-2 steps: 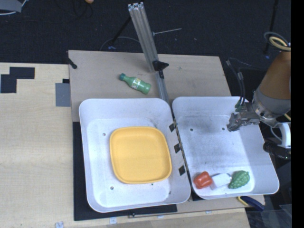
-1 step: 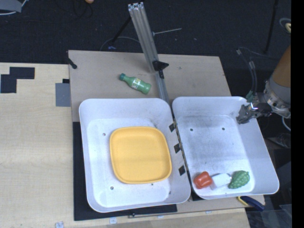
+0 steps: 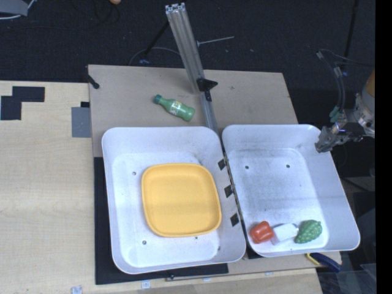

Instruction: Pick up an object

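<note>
the gripper [image 3: 326, 141] hangs at the far right rim of the right bin [image 3: 275, 164], dark and small against the edge; i cannot tell its state, and nothing shows in it. the likely failure is a descent that clips the bin wall, or a grab that closes on two things at once, since the red pepper [image 3: 261, 231], white block [image 3: 284, 232] and green grapes [image 3: 308, 231] lie touching in a row (a crowded target). they sit in the bin's near corner, well apart from the gripper. the left bin [image 3: 122, 146] bears a yellow plate [image 3: 180, 199].
</note>
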{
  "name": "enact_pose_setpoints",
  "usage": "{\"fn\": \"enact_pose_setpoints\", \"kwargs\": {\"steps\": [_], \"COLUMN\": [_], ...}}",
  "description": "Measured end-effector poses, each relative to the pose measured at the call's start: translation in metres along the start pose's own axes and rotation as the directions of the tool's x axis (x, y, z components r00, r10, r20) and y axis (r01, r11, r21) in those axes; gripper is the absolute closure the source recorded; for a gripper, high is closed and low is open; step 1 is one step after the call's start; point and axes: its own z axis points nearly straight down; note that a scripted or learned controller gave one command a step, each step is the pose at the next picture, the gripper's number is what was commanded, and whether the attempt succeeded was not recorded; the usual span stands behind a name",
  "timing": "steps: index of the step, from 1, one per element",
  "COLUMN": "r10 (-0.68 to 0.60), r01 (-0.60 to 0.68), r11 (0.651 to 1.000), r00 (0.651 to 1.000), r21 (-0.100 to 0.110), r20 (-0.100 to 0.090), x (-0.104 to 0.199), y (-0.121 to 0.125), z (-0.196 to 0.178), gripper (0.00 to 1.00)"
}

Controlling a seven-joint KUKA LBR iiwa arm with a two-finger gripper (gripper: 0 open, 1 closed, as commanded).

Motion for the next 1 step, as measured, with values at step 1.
{"fn": "enact_pose_setpoints", "kwargs": {"steps": [1], "r10": [-0.005], "r01": [0.005], "r11": [1.0], "r00": [1.0], "r21": [0.004], "r20": [-0.002], "x": [0.0608], "y": [0.0021], "z": [0.0076], "gripper": [1.0]}}
